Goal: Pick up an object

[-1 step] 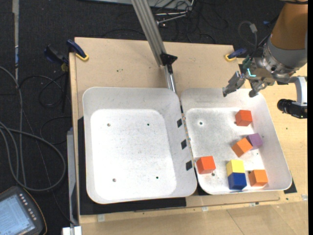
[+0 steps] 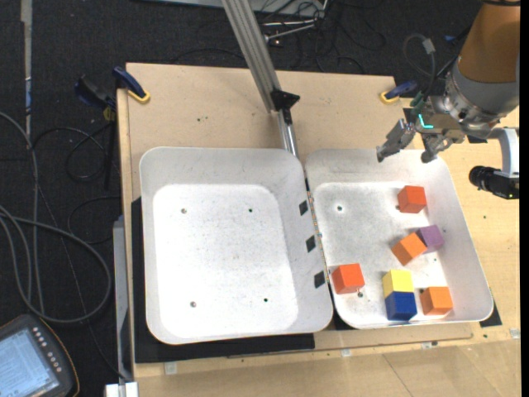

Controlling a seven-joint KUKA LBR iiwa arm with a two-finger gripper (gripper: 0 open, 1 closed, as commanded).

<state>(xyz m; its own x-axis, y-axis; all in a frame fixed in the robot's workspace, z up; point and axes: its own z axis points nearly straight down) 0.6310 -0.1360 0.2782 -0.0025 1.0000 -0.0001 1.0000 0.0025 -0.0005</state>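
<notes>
My gripper (image 2: 411,145) hangs over the back rim of the right bin (image 2: 364,168), fingers spread open with nothing between them. In that bin lie several blocks. An orange cube (image 2: 412,198) sits closest, just in front of the gripper. Further forward an orange block (image 2: 407,247) touches a purple block (image 2: 431,237). Another orange cube (image 2: 348,277) lies near the bin's left wall. A yellow block (image 2: 397,282) stands against a blue block (image 2: 401,305), with an orange cube (image 2: 436,300) to their right.
The left bin (image 2: 157,222) sits beside the right one, with black clips (image 2: 312,242) along the shared edge. A slanted metal pole (image 2: 252,44) rises at the back centre. Clamps (image 2: 132,85) grip the bench's back corners.
</notes>
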